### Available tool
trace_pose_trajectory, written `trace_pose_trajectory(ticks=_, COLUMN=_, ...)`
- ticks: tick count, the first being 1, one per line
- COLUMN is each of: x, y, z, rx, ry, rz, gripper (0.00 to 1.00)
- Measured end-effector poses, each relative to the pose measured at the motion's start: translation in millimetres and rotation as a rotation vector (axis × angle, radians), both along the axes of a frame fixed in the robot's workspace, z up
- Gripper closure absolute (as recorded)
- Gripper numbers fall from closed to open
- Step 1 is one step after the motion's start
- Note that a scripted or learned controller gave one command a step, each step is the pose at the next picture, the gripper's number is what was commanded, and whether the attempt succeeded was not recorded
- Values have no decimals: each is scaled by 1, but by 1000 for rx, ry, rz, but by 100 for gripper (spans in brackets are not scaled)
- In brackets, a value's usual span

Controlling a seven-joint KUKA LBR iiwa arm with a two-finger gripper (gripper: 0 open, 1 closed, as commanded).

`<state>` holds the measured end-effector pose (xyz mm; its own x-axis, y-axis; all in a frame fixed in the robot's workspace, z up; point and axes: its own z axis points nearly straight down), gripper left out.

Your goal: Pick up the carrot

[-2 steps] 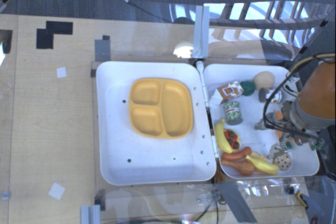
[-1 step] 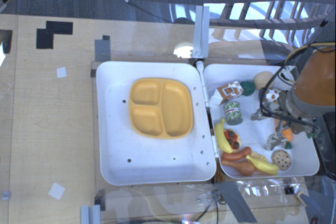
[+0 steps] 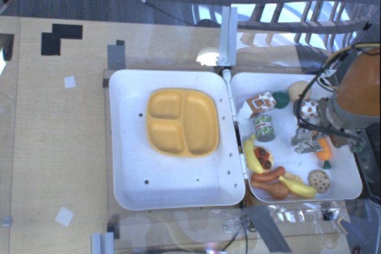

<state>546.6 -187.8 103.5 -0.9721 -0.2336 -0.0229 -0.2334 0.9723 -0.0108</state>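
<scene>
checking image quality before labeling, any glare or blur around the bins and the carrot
Camera view: a bright glare spot sits on the bench just above the left bin; reflections streak the clear sheet along the top right; the carrot is small and soft-edged, partly hidden beside the hand; the yellow plate looks evenly lit and sharp.

A divided plate [image 3: 181, 122] lies in the left bin [image 3: 128, 187]; the carrot [image 3: 324, 150] lies in the right bin [image 3: 351, 190], beside the gripper [image 3: 305, 143].
</scene>
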Motion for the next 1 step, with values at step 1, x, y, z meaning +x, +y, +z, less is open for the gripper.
trace_pose_trajectory(ticks=1, x=-36, y=-16, z=83, rx=-4, ry=12, rz=238, gripper=100)
